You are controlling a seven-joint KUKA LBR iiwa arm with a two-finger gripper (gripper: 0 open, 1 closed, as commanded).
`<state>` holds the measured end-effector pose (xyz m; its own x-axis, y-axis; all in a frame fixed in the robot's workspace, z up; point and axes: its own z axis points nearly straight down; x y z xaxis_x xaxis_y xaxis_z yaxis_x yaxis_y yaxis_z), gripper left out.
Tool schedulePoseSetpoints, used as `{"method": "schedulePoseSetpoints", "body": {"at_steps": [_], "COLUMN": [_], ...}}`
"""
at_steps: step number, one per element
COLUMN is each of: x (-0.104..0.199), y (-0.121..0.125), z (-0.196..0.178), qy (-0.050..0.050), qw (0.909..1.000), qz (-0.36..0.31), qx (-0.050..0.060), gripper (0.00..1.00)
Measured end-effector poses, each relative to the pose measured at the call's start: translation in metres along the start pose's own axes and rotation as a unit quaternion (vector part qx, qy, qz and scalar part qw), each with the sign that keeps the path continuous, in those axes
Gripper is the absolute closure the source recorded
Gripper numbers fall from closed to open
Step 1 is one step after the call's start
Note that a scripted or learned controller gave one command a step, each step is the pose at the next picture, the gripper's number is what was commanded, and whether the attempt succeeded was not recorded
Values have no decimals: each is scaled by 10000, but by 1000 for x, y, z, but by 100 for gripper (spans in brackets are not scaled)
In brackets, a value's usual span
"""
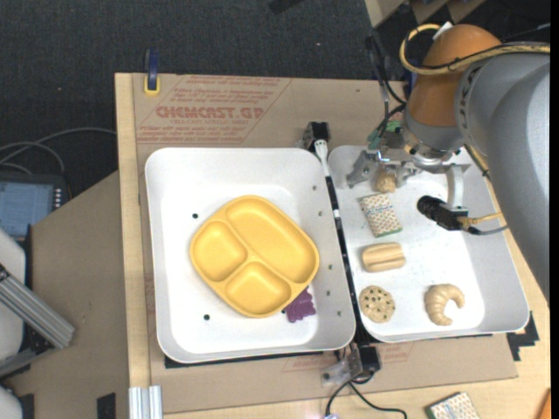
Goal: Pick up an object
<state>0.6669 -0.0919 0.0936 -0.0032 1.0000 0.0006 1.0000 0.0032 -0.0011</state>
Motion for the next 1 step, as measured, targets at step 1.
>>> {"method": "schedulePoseSetpoints", "body": {"at_steps": [1], "x": [-2], "y": [0], "z": [-10], "qy": [-7], "qw": [10000], "qz": [7], "qx": [-9], "gripper": [100]}}
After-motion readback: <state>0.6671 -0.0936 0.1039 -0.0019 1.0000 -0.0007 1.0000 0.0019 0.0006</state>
